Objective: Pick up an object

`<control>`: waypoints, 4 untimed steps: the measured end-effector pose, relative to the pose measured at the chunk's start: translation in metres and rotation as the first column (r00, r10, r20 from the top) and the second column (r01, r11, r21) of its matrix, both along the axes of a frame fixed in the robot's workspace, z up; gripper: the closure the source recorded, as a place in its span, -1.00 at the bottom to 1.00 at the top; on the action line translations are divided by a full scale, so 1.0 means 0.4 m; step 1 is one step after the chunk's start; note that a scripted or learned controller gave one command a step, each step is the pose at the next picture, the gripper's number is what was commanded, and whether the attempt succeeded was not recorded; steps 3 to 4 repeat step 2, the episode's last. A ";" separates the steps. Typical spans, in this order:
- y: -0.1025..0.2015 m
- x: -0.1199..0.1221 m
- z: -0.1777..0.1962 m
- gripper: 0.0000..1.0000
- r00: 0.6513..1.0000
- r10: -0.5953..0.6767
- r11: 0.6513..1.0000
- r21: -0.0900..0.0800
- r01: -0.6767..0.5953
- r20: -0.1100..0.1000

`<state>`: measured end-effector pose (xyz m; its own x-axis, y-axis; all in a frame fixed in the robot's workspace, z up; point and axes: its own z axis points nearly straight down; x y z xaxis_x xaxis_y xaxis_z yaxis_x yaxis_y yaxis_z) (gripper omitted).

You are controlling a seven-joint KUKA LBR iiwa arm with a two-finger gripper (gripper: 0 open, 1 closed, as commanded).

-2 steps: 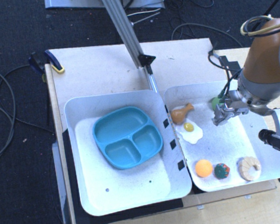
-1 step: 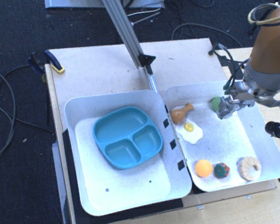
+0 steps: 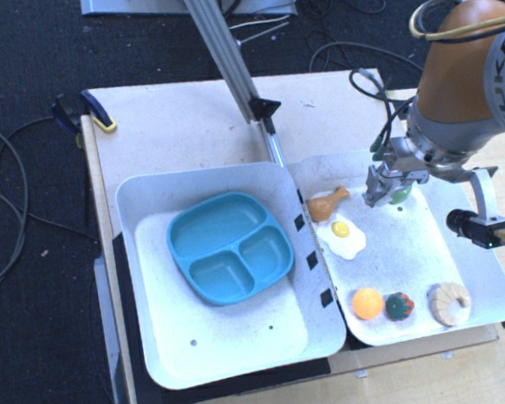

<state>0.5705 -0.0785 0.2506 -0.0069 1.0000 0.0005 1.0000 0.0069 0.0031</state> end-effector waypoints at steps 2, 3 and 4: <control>0.301 0.065 -0.019 1.00 1.000 0.002 1.000 0.001 -0.002 -0.001; 0.301 0.065 -0.019 1.00 1.000 0.002 1.000 0.001 -0.002 -0.001; 0.301 0.065 -0.019 1.00 1.000 0.002 1.000 0.001 -0.002 -0.001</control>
